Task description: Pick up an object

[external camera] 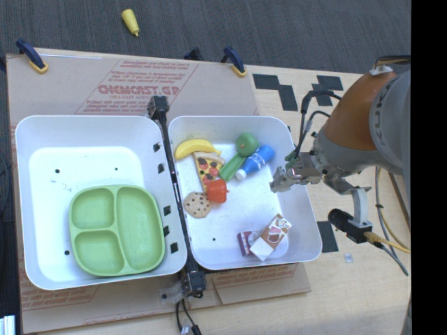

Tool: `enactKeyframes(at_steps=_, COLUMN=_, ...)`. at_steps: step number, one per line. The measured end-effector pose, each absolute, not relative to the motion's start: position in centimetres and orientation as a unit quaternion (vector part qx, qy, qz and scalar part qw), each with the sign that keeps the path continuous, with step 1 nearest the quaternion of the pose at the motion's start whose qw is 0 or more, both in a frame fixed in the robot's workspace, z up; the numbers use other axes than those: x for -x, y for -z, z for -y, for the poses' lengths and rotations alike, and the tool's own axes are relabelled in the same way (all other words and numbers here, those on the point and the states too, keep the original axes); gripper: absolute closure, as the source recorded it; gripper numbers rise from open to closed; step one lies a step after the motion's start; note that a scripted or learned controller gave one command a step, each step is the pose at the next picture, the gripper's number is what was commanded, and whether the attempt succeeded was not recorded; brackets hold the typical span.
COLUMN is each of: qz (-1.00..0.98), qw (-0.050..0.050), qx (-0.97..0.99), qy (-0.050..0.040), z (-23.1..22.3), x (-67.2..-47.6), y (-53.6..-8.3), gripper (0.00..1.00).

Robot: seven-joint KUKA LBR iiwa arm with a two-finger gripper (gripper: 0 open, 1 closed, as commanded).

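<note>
From my seat the gripper (282, 180) hangs just right of the blue bottle (254, 162), which angles down-left; grip state unclear.

The scene is lit evenly and brightly from above, with no harsh glare. The two white bins (42, 208) are rendered close to overexposed, so their inner walls are poorly separated from their floors. Only short, soft shadows are cast, as under the green divided plate (117, 229) in the left bin and beside the small carton (269, 237) in the right one. The far dark floor is left dim. The whole picture is slightly soft, and fine print on the cardboard (140, 86) is only partly legible.
</note>
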State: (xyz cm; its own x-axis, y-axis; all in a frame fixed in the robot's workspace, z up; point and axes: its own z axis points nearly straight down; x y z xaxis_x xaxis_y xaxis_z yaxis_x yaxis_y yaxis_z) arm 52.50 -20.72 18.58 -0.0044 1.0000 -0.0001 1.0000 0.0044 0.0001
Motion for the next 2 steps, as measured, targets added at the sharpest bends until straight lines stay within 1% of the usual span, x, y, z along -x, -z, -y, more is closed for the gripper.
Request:
enactKeyframes(at_steps=1, qz=-0.709, qw=-0.001, qx=-0.706, qy=0.0000, z=21.1, x=-47.6, y=-22.3, gripper=1.00)
enactKeyframes(at_steps=2, qz=-0.709, qw=-0.001, qx=-0.705, qy=-0.0001, z=21.1, x=-53.1, y=-20.4, gripper=1.00)
